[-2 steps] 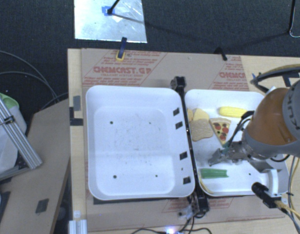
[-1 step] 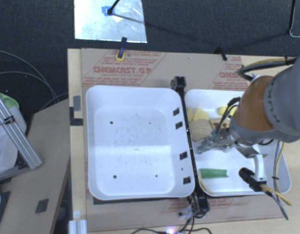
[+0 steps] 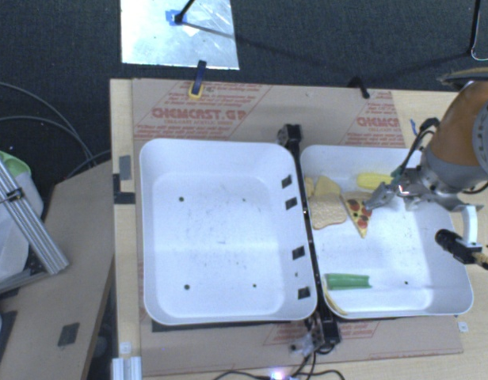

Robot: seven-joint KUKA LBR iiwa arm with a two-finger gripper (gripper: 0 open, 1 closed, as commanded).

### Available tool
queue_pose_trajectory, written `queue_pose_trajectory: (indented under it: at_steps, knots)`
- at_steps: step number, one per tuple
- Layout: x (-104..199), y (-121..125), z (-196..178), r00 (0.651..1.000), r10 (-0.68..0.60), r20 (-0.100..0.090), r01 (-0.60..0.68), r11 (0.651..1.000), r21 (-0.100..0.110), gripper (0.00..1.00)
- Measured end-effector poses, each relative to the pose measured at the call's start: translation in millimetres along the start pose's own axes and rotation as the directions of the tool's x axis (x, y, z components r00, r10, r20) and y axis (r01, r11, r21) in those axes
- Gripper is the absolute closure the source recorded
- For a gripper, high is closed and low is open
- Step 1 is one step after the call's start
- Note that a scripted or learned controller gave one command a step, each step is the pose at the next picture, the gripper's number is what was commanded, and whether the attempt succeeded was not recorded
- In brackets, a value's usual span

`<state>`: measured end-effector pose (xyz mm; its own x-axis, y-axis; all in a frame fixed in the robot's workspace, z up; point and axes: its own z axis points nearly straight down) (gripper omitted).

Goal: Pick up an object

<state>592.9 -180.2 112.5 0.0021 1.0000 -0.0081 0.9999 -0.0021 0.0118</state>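
Note:
My gripper (image 3: 383, 195) reaches in from the right and hangs low over the far part of the right bin (image 3: 434, 291). Its tip is just right of a pizza slice (image 3: 357, 213) with red dots, and just below a yellow banana-like piece (image 3: 371, 180). Left of the slice lie a tan bread-like piece (image 3: 326, 211) and a pale yellow wedge (image 3: 326, 185). A green pod (image 3: 348, 280) lies near the bin's front wall. I see nothing lifted off the bin floor.
The left bin (image 3: 220, 228) stands beside the right one, with a black divider with clips (image 3: 301, 220) between them. Both rest on a cardboard sheet (image 3: 228, 109). A pale rim-like piece (image 3: 337, 305) sits in the right bin's front left corner.

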Motion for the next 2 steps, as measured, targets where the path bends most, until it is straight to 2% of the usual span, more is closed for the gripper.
queue_pose_trajectory:
  at_steps: [1,2]
  knots:
    - [9,70,31,1.0,-0.001,-0.012,0.001,0.999,0.052,0.0]
    - [-20,-2,28,1.0,0.002,-0.008,-0.002,1.0,0.015,0.0]
